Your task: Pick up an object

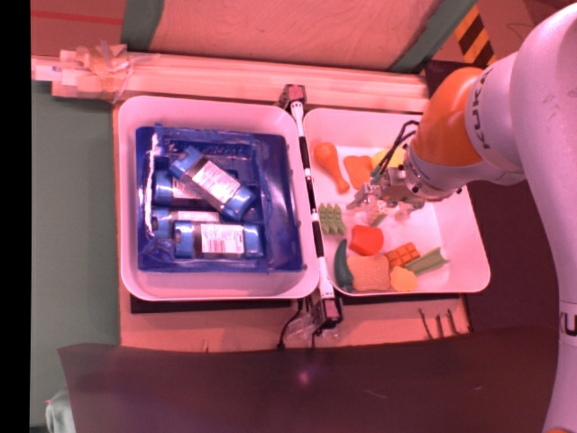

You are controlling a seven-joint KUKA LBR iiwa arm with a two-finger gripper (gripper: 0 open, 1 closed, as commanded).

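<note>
Step in hand: the approach is judged to be under way; the tool (386,197) is held low over the right bin (473,242), and nothing is seen between its parts.
Tool state: it cannot be told whether the tool is wide or narrow, since its tips are blurred against the toys below.
Likely target: the red toy (365,240) is taken as the nearest candidate; it lies just below the tool, near the middle of the right bin.
Look of the target: a small, rounded, bright red piece, resembling a pepper or strawberry.
Neighbours: a tan toast-like piece (369,272) is seen touching it from below, and a green ridged piece (331,218) lies near on the left.
Next move: a short descent centred on one piece is called for, so that neighbours are not caught.
Left bin: blue bottles (212,207) are laid in a blue tray (279,233), well apart from the tool.
</note>
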